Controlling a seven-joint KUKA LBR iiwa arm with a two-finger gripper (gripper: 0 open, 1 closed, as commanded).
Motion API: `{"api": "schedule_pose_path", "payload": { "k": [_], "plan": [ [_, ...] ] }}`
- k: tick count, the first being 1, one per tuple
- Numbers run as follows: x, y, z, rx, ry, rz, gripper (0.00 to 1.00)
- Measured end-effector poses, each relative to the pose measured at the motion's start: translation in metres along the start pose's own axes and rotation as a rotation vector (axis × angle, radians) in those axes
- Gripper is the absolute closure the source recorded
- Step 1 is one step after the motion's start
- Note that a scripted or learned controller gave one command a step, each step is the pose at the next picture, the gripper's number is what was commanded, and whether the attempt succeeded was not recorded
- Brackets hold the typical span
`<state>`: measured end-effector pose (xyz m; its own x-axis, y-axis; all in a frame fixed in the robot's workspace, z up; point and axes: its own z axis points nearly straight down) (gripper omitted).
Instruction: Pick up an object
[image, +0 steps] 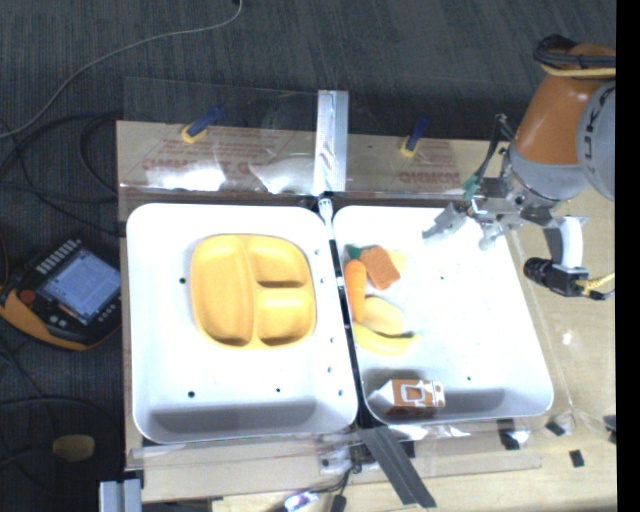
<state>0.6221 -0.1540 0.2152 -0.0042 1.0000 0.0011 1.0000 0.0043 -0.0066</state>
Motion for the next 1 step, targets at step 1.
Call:
{"api": "schedule_pose_path", "payload": {
  "k": [1],
  "plan": [
    [0.0384,0.0276,0.1155,-0.006,-0.002,0.009,0.00]
  ]
}}
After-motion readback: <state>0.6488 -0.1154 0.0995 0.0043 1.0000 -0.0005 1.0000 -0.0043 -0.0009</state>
